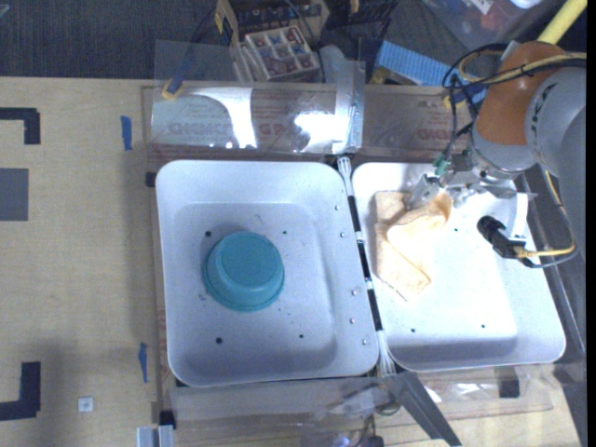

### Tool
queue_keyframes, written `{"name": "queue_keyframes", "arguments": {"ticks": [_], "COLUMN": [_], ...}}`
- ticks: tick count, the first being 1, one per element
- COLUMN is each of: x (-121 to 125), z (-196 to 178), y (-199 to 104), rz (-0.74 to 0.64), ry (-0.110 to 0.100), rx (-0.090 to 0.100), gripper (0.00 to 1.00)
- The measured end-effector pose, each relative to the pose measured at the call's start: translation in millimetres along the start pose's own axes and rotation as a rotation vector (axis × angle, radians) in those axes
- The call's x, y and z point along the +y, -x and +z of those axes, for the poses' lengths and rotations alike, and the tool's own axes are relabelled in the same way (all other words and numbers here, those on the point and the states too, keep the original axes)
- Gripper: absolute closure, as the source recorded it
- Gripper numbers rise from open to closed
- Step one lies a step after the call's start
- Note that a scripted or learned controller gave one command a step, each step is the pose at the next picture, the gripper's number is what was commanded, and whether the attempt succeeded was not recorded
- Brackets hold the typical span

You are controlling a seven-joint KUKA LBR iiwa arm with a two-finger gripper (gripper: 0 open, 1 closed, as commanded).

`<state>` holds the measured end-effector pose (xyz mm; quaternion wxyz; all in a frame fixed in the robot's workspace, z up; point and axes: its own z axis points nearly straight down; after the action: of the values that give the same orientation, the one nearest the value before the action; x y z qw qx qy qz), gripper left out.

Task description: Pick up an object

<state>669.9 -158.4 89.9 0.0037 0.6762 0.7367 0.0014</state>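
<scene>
Bright overhead light washes out the white bin (466,329) below the hand (438,186), its floor nearly featureless. Strong glare streaks the clear panel (251,119) well to the hand's left. The whole picture is soft and slightly grainy, darker beyond the desk (74,250).

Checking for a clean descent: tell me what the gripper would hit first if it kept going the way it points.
Most likely the tan cloth in the right bin; the gripper sits at its upper edge, though depth is unclear.
</scene>
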Motion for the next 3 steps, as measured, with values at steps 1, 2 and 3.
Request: {"name": "queue_keyframes", "arguments": {"ticks": [1, 2, 3], "x": [1.9, 1.9, 2.8], "z": [-11.5, -11.5, -22.3], "y": [-1.4, -1.5, -0.6], "rz": [-0.002, -0.002, -0.002], "ry": [0.004, 0.004, 0.007], "rx": [0.0, 0.0, -0.002], "gripper": [1.0, 0.0, 1.0]}}
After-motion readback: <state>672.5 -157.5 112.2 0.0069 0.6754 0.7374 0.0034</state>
